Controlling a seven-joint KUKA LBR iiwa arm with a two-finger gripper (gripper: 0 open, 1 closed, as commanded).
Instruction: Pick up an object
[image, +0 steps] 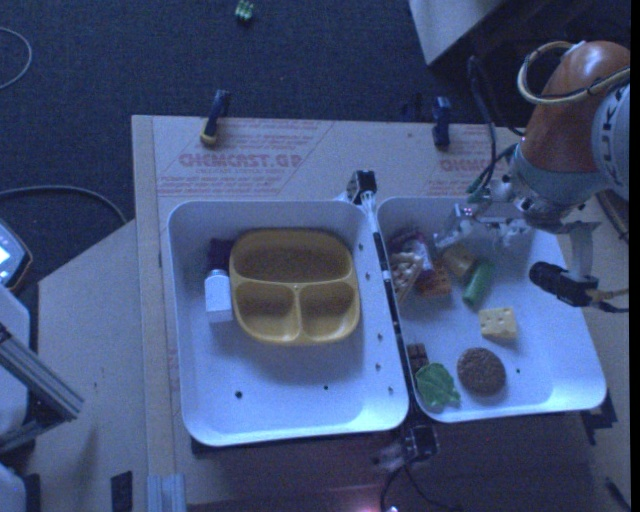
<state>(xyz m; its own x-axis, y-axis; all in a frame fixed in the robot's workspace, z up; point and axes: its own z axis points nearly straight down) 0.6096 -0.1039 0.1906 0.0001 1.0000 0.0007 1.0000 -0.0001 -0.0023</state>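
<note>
Evidently no pick is made yet: the gripper (462, 225) hovers low over the right bin (560, 385), fingers spread and holding nothing, just above a yellowish block (458, 261) beside a green cylinder (477, 283). Cheese (498, 323), cookie (481, 370) and snack packet (407, 262) crowd nearby; the yellow tray (294, 284) lies in the left bin (190, 330).

Divided tray (294, 285) sits in the left bin (190, 400), and everything gets placed from it. Touching its left edge, a small bottle (218, 296). To its right, across the bin wall, lies the right bin (570, 385): a packet (408, 268) nearest, a cheese piece (498, 323) further right, then a cookie (481, 370) and leaf (436, 384) right of its front corner.
</note>
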